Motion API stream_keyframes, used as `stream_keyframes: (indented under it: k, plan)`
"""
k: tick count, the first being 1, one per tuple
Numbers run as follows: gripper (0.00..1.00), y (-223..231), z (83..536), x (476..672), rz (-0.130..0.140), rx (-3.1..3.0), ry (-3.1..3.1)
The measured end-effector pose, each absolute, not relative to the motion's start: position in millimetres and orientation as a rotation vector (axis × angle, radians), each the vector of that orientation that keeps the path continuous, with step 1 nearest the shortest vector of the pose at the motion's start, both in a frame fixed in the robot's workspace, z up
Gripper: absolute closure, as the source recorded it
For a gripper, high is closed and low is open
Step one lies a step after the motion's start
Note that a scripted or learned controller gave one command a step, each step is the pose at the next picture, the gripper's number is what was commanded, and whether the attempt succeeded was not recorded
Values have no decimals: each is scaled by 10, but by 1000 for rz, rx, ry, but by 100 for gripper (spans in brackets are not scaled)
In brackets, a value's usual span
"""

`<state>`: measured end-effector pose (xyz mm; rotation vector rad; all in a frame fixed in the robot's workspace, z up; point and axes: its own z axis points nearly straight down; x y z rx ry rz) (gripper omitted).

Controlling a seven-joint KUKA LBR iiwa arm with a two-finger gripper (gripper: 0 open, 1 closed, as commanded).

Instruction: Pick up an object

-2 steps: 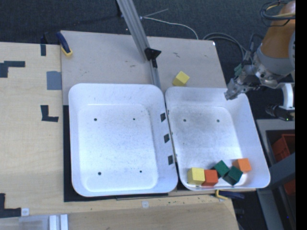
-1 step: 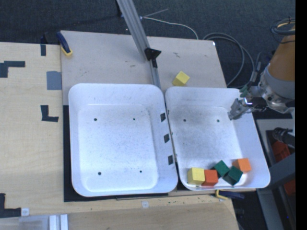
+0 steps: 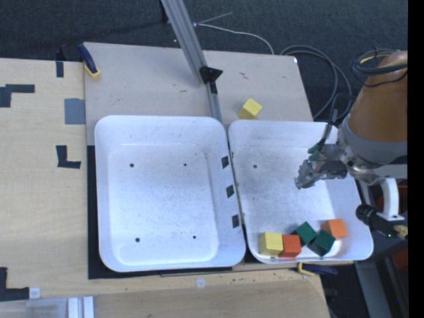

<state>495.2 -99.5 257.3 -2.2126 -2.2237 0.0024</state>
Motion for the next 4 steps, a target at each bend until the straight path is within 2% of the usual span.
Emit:
stream_keyframes:
  k: [1,2,3,4]
  plan:
    - [100,-992,2891,5890,-5,-2220,-2229]
    - [100,-712,2973,5325,1,-2216,-2223]
    - [100,-765,2492,5498,8,-2219,-2220]
    - [100,-1264,3008,5838,-2,-2228,-2224]
